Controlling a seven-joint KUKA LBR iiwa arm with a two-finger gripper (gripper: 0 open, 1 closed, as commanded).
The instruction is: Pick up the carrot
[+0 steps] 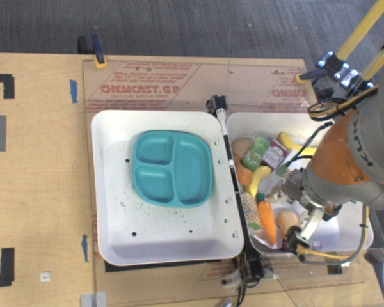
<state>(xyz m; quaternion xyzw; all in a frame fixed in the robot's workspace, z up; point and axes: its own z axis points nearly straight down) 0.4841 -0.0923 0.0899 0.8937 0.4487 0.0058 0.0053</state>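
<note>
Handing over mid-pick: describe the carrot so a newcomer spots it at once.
Find the right bin, crowded with toy food, beside the left bin holding a teal plate. Near its left wall, toward the view's lower edge, lies the carrot: the only long, tapered, bright orange piece, next to a round beige ball.

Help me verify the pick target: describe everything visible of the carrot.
The carrot is a small, smooth orange piece, plastic-looking, slim and tapering. It lies flat on the floor of the right bin, close to the bin's left wall, with its length running towards the near edge. A tan rounded item sits right beside it; whether they touch is unclear.
</note>
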